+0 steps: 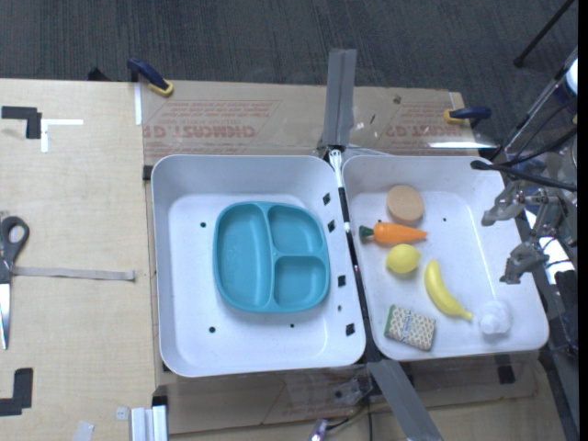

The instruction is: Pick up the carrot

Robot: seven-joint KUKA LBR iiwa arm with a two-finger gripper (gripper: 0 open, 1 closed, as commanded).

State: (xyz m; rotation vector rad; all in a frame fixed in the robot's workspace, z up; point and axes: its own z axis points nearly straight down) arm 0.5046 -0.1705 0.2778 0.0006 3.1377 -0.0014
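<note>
The orange carrot lies on its side in the right bin, its green top pointing left toward the divider between the bins. My gripper hangs over the right part of that bin, well to the right of the carrot and apart from it. It is open, with one finger farther back and the other finger nearer the front, and nothing between them.
Around the carrot lie a round tan bun just behind it, a yellow lemon just in front, a banana, a patterned packet and a small white object. The left bin holds a blue divided plate.
</note>
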